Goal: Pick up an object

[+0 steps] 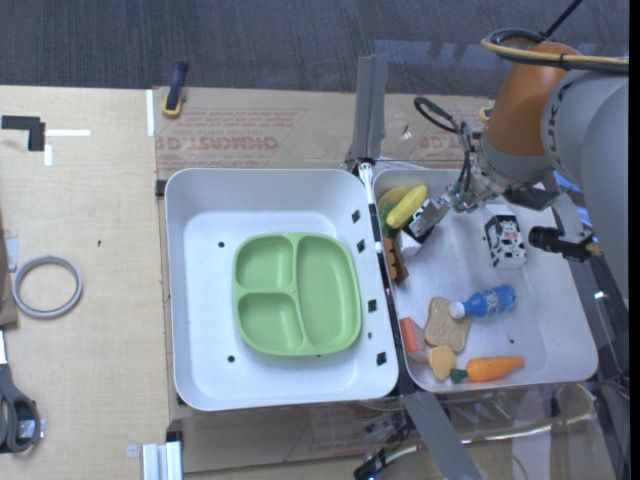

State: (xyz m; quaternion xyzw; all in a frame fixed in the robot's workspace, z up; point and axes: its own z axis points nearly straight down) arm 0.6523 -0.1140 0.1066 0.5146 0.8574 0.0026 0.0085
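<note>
Banana (406,207) lies just left of the gripper (424,220), touching its tip; I cannot tell its opening. Approach step; next, close and lift.

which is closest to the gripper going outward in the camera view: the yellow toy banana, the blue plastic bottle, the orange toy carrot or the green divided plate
From the gripper:
1. Yellow toy banana, right beside it at the right bin's top left corner.
2. Blue plastic bottle, mid right bin, below the gripper.
3. Orange toy carrot and green divided plate: too close to call; carrot at the right bin's bottom edge, plate in the left bin.
</note>
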